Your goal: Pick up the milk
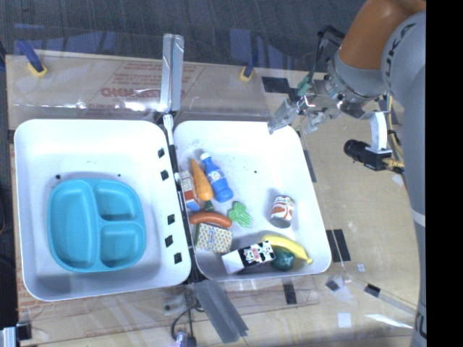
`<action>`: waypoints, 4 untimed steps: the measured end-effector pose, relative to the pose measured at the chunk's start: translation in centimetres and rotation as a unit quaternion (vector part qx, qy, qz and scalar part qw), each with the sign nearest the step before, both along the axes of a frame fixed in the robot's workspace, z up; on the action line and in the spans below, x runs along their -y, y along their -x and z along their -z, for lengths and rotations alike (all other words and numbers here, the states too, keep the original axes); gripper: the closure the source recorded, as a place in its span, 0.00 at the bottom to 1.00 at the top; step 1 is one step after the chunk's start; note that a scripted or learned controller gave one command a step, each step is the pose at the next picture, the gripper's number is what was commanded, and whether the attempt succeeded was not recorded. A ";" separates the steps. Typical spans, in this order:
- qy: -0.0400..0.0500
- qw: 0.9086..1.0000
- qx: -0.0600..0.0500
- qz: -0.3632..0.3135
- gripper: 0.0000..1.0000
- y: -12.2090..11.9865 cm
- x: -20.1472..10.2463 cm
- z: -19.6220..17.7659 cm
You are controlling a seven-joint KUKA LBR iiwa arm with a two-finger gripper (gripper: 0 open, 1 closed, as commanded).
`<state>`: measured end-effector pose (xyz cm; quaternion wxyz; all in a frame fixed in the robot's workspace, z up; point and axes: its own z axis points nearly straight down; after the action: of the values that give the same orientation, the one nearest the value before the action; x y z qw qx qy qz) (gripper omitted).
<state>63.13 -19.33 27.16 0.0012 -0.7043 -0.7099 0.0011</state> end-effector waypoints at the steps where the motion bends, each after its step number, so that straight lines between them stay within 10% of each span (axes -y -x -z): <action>1: 0.000 0.999 -0.001 0.042 0.00 -2.5 -5.0 11.6; 2: 0.000 0.999 0.000 0.033 0.00 -2.6 -3.5 18.0; 3: 0.000 1.000 0.000 0.029 1.00 -2.7 -3.7 16.9; 4: 0.000 1.000 0.001 -0.009 1.00 3.5 -1.7 14.8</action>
<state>59.62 -17.65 12.38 0.0009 -0.6977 -0.7163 0.0006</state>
